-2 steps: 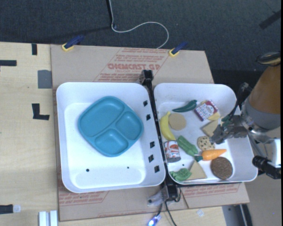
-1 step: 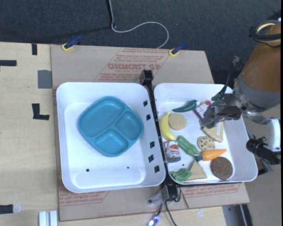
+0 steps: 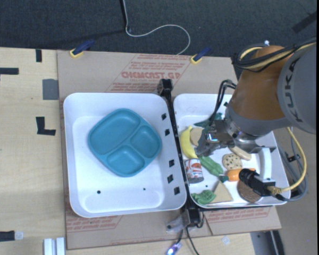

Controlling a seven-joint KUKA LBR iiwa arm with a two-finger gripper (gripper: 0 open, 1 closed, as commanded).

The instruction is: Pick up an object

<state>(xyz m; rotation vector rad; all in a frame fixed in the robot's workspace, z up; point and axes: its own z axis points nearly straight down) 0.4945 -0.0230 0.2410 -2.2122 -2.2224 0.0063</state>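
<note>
Hand (image 3: 206, 142) low in right bin (image 3: 279, 158), grip state cannot tell, banana (image 3: 186, 141) just left, green item (image 3: 213, 167) just below, blue plate (image 3: 124, 141) far left.

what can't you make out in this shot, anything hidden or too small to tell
- Gripper, camera view: whether its fingers are open or shut; the wrist above covers them.
- Right bin, camera view: much of its floor is hidden by the arm.
- Small can: label too small to read.
- Banana: one end hidden under the gripper.
- Blue plate: fully visible.
</note>
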